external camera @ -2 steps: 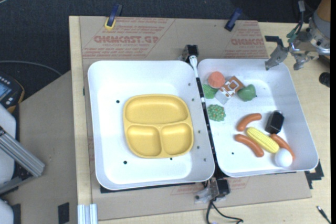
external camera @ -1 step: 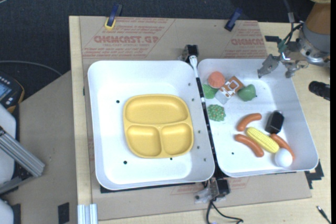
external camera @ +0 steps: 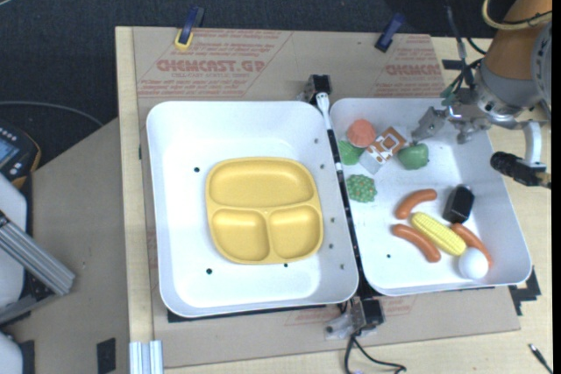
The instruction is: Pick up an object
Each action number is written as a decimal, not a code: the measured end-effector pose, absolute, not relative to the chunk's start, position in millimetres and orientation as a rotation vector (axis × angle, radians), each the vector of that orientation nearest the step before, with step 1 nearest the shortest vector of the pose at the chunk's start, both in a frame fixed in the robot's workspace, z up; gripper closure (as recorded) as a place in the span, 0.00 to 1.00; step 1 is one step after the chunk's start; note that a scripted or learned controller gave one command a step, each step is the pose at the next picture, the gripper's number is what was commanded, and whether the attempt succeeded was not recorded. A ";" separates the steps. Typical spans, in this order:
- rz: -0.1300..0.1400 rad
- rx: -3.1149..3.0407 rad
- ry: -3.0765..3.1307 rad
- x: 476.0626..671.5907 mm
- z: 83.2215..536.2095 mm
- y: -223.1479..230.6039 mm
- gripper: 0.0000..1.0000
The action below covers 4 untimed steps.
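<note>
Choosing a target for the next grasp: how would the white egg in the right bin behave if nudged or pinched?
The white egg looks smooth and rounded, so it would probably roll or slip. The bin wall beside it may stop it.

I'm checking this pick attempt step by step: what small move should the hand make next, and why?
Probably a short descent onto the green round item. The hand sits just above and right of it in the right bin, holding nothing visible. The item lies slightly apart from the orange-and-white block, so it looks like the nearest reachable target.
</note>
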State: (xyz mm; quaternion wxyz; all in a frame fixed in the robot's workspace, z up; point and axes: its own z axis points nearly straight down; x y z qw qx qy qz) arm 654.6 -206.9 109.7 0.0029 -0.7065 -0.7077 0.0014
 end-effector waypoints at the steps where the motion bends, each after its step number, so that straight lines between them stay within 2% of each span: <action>1: -0.001 -2.221 -2.224 655.8 85.7 -206.5 0.00; 2: 0.000 -2.220 -2.227 656.0 96.8 -206.3 1.00; 4: -0.006 -2.226 -2.229 668.4 225.4 -208.0 1.00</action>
